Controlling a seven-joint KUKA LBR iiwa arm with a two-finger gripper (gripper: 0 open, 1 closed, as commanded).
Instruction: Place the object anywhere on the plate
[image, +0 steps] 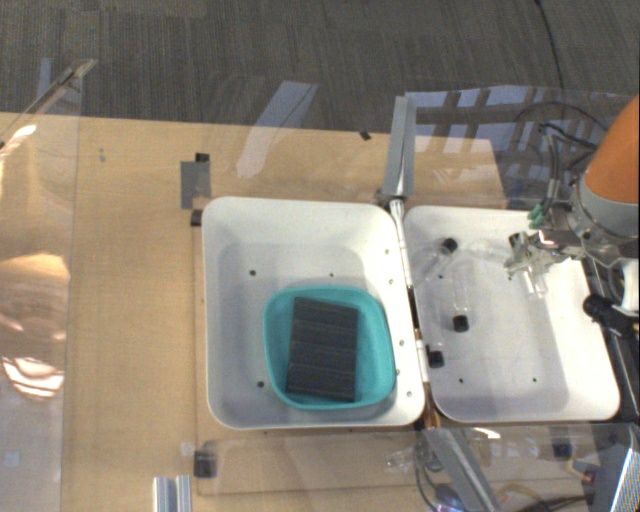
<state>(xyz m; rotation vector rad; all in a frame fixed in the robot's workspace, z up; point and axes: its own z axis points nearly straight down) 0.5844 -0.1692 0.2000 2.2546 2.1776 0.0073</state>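
Camera view: one dark ridged block (323, 350) lies flat on one teal plate (377, 345) in the left bin (230, 300), its long axis running near to far, tilted slightly right. My gripper (527, 258) hangs over the right bin (530, 360), well apart; whether my fingers are spread or closed I cannot tell

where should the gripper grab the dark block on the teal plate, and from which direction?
Judging by this view: take the dark ribbed block from straight above, fingers closing across its shorter width. It lies flat in the teal plate, long axis running roughly up-down in the camera view, and the plate's raised rim blocks a side approach. The gripper is over the right bin.
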